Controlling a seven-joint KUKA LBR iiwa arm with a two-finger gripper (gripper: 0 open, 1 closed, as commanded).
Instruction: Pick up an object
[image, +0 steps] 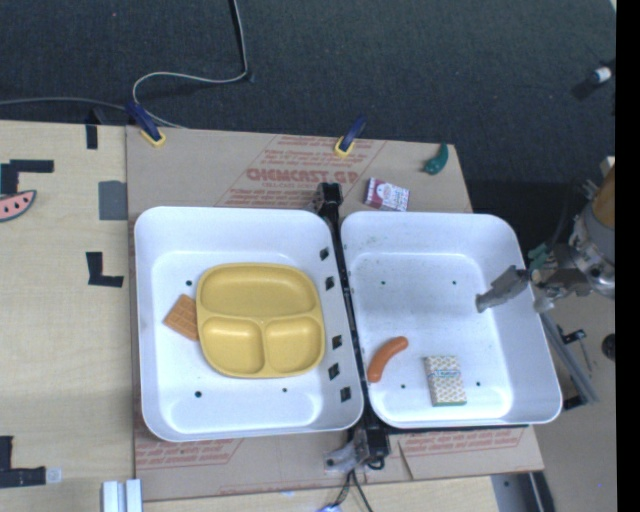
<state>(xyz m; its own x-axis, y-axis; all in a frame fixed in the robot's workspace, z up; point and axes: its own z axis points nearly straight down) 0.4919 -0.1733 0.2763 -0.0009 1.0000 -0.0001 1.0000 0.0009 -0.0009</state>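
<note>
Two bins: the right bin (500, 245) holds an orange sausage (387, 358) and a small box (444, 380). Gripper (497, 292) hovers at its right rim, its arm cut off.

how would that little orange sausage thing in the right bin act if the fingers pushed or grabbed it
The small orange sausage-shaped object is rounded and narrow, so it would probably roll or skid across the smooth white right bin if nudged sideways. Its slight curve suggests that it may pivot instead of rolling straight. It looks light for its size; whether it is soft or stiff cannot be told.
</note>
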